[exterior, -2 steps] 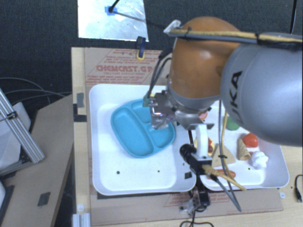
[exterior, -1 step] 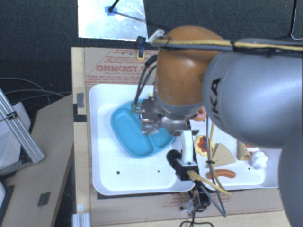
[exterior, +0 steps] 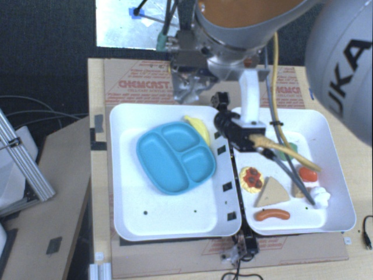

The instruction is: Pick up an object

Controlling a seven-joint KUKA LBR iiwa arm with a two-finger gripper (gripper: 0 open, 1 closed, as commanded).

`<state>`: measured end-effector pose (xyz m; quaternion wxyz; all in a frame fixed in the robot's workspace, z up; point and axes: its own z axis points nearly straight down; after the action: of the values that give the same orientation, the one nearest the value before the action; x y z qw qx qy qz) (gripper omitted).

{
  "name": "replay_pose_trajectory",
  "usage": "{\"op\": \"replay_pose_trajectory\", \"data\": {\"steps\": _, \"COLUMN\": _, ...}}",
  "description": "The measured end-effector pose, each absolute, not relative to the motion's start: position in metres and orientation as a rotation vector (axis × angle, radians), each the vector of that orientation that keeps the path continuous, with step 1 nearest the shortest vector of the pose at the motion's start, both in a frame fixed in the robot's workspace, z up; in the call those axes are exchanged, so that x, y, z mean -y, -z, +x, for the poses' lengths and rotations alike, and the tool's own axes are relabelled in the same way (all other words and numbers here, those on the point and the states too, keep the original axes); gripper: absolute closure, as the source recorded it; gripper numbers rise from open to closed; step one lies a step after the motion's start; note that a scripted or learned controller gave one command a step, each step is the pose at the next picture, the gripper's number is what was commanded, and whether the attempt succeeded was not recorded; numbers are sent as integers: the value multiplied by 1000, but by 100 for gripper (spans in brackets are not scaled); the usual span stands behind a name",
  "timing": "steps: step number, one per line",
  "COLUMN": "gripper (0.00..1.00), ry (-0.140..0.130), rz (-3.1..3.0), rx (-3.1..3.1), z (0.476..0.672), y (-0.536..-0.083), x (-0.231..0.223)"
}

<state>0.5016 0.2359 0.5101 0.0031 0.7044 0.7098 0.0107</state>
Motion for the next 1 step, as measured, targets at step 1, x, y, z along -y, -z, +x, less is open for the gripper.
{"op": "replay_pose_trajectory", "data": {"steps": 1, "gripper": 100, "ry": 21, "rz": 2229, "rx": -2220, "z": 485, "y": -359, "x": -188}}
